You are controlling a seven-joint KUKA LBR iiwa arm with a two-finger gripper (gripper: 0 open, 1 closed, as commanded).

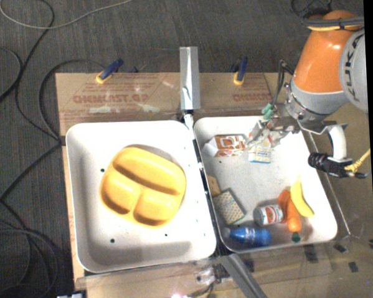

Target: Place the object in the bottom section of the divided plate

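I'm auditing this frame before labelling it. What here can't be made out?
- End effector, camera view: too small and blurred against the packets to tell its finger state or whether it grips the white packet.
- Carrot: partly covered by the banana.
- Arm: cut off by the right edge.

The arm [331,56] is running off the right and top edges, so its orange band and grey body are showing only in part. Its wrist is covering the upper right corner of the right bin [331,231]. The gripper [265,130] is blurring against a small white packet [259,152], and whether it is touching the packet is impossible to tell. The print on the snack packet [228,144] and on the can [269,215] is staying too small to read. The carrot [292,219] is lying partly under the banana [301,200]. Cables [17,17] are leaving the picture at the top and left edges.
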